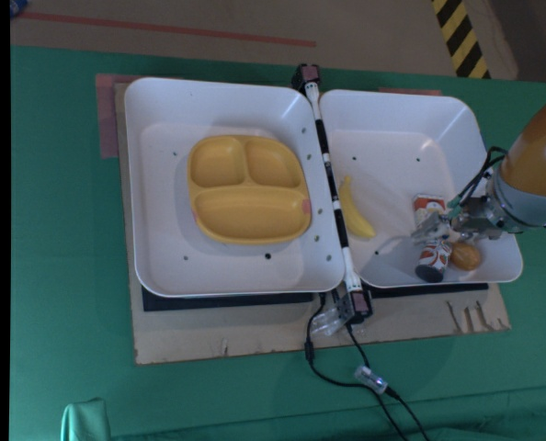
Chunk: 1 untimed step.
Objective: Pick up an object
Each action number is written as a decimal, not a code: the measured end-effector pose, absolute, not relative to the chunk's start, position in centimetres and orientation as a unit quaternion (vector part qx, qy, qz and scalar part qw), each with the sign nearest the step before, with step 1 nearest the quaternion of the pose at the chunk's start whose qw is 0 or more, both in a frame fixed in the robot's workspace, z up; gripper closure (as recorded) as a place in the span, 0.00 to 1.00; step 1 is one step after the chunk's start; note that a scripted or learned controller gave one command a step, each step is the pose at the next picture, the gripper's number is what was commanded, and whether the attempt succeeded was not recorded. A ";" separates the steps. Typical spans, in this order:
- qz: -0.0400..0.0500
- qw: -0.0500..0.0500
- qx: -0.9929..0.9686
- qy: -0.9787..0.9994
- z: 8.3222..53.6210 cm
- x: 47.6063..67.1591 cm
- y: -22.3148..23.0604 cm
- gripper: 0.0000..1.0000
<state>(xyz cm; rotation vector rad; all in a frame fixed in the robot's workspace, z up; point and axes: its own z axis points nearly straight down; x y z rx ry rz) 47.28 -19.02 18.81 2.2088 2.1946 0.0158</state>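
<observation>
1. Firstly, two shallow white bins stand side by side on a green counter (62, 246), with a sheet of brown cardboard (227, 338) under them.
2. The left bin (153, 154) holds a yellow plate with three compartments (248, 189), lying flat near the middle.
3. The right bin (392, 127) holds a yellow banana (355, 210), which lies near the wall between the two bins, well apart from the other things.
4. A small can with a red and white label (429, 211) is in the lower right part of the right bin, and a small round orange-brown object (466, 256) lies close to the corner there.
5. A small dark object (429, 272) rests just beside the round one; it is too small to name.
6. The arm (540, 168) reaches in from the right, and its gripper (443, 237) is low over the can and the corner objects.
7. Whether the gripper is released or grasping something, one cannot tell, because the parts overlap.
8. Black cables (346, 356) run from the front of the bins over the counter.
</observation>
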 end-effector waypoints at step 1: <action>0.007 0.021 0.712 0.702 20.3 47.5 -19.4 1.00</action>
